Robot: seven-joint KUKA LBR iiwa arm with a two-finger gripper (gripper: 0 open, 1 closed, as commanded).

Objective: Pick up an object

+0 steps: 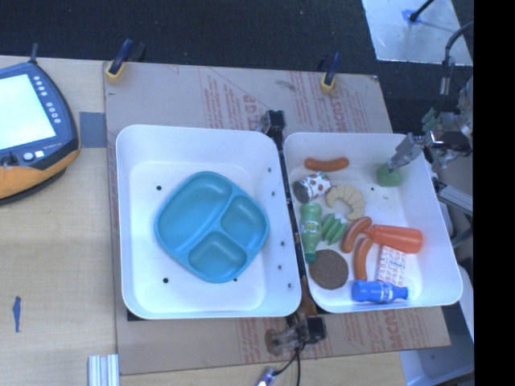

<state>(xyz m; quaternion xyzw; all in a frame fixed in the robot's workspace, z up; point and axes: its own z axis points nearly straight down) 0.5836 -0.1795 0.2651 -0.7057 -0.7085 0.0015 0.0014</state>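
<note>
— Where is the target?

— In the right bin (451, 284), far corner: a small green piece (389, 175), just right of the orange sausage (326, 164). Probably light, rigid and smooth. Grip across its sides.

— Tool state?

— My tool (400, 156) touches it from above; opening cannot be determined.

Even, bright overhead light; both white bins (133, 215) near overexposed, little wall detail. Short soft shadows under the blue tray (212, 226). Glare washes out the tablet screen (22, 117) at left. Overall soft focus, small items blurry; dark floor at top underexposed.
</note>
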